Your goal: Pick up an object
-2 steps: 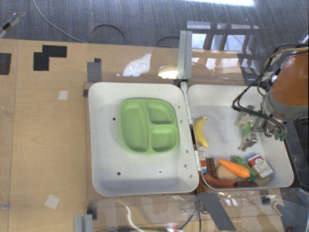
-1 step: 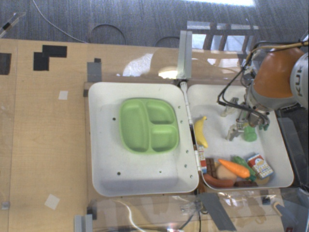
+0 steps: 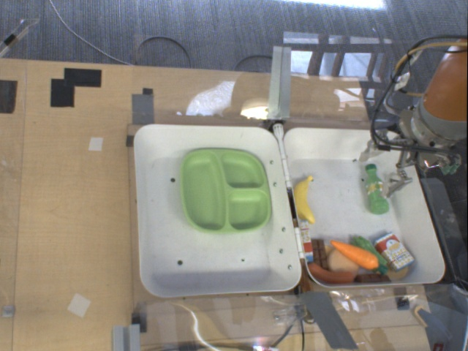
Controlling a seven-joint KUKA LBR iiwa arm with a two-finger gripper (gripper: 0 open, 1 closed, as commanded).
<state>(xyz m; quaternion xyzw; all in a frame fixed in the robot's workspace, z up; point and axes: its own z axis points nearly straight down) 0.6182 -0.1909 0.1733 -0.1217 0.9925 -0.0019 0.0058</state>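
Green bottle (image 3: 376,191) is seen lying in right bin (image 3: 333,152), flanked by spread fingers of gripper (image 3: 382,168), not grasped.

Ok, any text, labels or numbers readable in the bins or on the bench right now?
None can be read.
Small carton in the right bin: colourful printed face, too blurred to read.
Green bottle: label band, too small to read.
Black squares on the bench: plain marks, no characters.

The small printed carton (image 3: 393,251) in the right bin (image 3: 329,152) bears print too small to read.
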